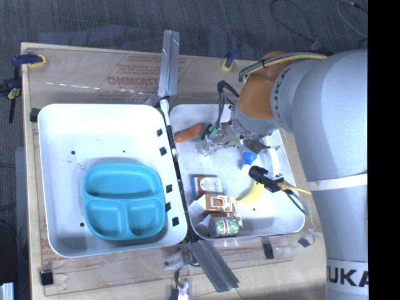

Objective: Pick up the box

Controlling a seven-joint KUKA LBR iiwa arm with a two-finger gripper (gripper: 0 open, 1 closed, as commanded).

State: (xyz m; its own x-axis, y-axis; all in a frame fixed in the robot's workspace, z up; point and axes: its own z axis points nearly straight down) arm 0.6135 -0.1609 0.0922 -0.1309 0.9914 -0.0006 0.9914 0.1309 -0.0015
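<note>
In the right bin [284, 220], the fingers [215, 137] hang low by the carrot [189, 132]; I cannot tell if they are wide or narrow. The box [207, 184] lies nearer the front, not yet touched, so the arm must reach there.

Grey arm [325, 136] is seen reaching in from the right, bent leftward; orange band [256, 99] is turned up above the wrist; gripper [215, 136] is pointed down-left, low; finger detail is blurred.
</note>
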